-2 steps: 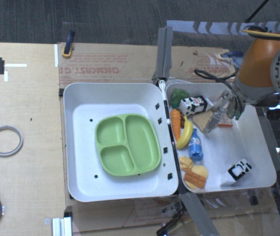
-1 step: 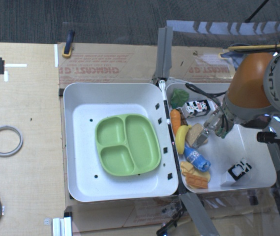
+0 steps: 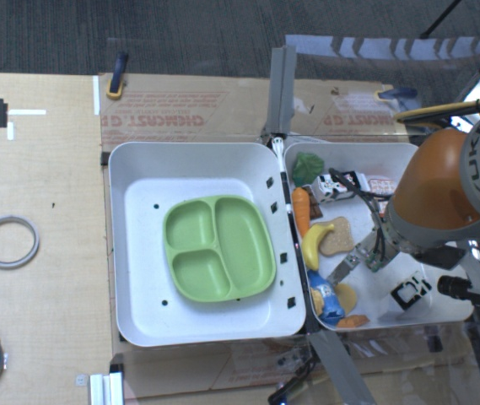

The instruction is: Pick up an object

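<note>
Position of the hand [image 3: 347,267] against the food pieces is what I watch here. It hangs low inside the right shallow white plastic bin [image 3: 408,154], and its thin grey fingers point toward the left and a little down in the camera view. Between them I see only white bin floor, so the hand is open and grips nothing.

The nearest things are the flat tan slice of toy bread [image 3: 337,238], just above the fingertips, and the yellow curved toy banana [image 3: 314,245] touching the bread on its left. The banana's long axis runs from upper right to lower left. An orange toy carrot [image 3: 301,210] lies upright along the left wall of the bin, and a blue crumpled packet [image 3: 327,304] lies just below the hand.

The grey arm with the orange band [image 3: 435,184] comes in from the right, bent steeply down over the bin. I judge the bread or banana the likely target, needing a short shift up and left. The green divided plate [image 3: 219,248] in the left bin [image 3: 134,251] lies well apart on the surface.
</note>
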